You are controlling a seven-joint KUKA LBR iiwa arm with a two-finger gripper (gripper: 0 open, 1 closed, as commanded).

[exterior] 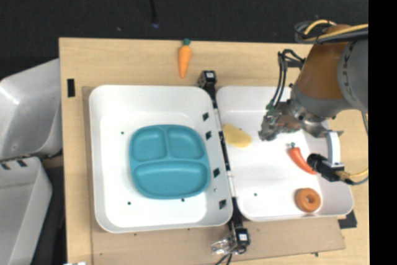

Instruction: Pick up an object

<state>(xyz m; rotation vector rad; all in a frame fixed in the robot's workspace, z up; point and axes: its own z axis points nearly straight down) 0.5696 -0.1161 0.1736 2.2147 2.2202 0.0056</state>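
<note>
In the right bin (273,195) lie a pale yellow lemon-shaped piece (237,136) near the left wall, a red chili pepper (301,158) at the right, and a brown doughnut (307,199) near the front right corner. My gripper (272,129) hangs over the right bin's middle back, a little to the right of the yellow piece and left of the chili. Nothing shows between its fingers.
The left bin (105,195) holds a blue divided plate (169,160). An orange carrot (184,59) lies on the wooden bench behind the bins. The arm reaches in from the right over the right bin's back corner.
</note>
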